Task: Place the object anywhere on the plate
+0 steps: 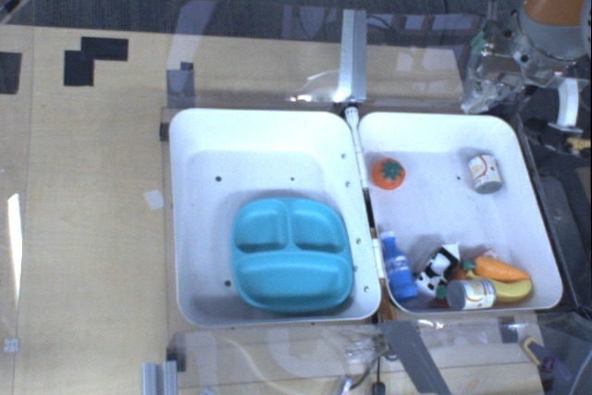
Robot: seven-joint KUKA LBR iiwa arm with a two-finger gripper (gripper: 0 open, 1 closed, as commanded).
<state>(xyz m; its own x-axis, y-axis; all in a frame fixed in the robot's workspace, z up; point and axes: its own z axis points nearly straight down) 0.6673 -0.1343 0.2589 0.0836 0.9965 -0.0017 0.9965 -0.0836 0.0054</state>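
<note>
Fingers (488, 92) hang above the far rim of the right bin (518, 153), well apart from the blue plate (291, 254); whether they are spread or closed, I cannot tell. Right of the plate lie a tomato (388, 173) and a can (484, 173).

plate (292, 254): blue, three compartments, lying flat | place: left bin (199, 162), near its front edge, toward the front-right corner | nothing on it

Two white bins (268, 129), one blue plate (291, 254), two cans (484, 172), one tomato (388, 173), one blue bottle (398, 268).
</note>
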